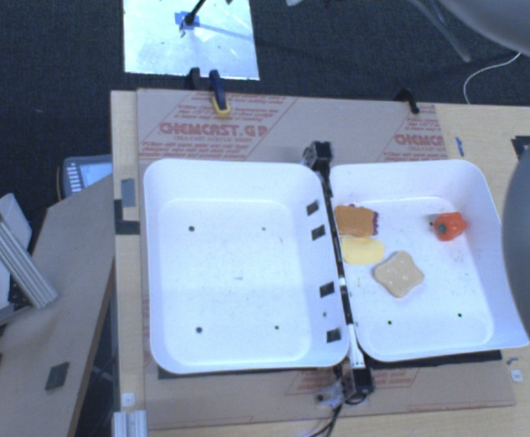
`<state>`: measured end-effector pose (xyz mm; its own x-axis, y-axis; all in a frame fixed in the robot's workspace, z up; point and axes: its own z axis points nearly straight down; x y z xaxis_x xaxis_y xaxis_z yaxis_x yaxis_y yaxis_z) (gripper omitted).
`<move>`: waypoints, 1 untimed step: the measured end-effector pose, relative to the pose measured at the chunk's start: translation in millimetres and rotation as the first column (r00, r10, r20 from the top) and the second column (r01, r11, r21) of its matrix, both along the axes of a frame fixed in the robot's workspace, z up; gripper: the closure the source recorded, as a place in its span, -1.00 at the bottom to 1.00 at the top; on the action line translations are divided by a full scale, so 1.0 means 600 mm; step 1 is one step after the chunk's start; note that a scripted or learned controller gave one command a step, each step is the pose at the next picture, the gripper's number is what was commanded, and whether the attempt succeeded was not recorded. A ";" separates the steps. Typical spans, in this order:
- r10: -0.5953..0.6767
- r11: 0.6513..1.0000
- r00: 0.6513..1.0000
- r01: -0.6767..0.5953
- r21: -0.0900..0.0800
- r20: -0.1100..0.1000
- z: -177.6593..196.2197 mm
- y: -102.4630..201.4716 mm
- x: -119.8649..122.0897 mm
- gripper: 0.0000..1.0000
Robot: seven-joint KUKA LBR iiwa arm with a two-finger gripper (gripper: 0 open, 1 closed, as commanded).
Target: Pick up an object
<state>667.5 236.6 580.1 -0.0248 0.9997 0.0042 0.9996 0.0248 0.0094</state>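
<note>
White bins (238,189); orange-brown toast (355,220), yellow slice (362,251), tan bread (398,274), orange-red pepper (447,227).

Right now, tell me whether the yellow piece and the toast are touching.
Cannot tell. In the camera view the yellow piece and the toast sit edge to edge in the right bin, with no plain gap or contact.

Two shallow white bins are seen side by side — a left bin (233,267) and a right bin (429,271). Four small items are counted in the right bin: one orange-brown piece (355,220), one pale yellow flat piece (362,250), one tan toast-shaped piece (398,274) and one orange-red round piece (447,226) with a dark spot.
</note>
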 end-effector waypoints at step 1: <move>0.004 1.000 1.000 -0.004 0.001 0.003 0.020 0.001 -0.001 1.00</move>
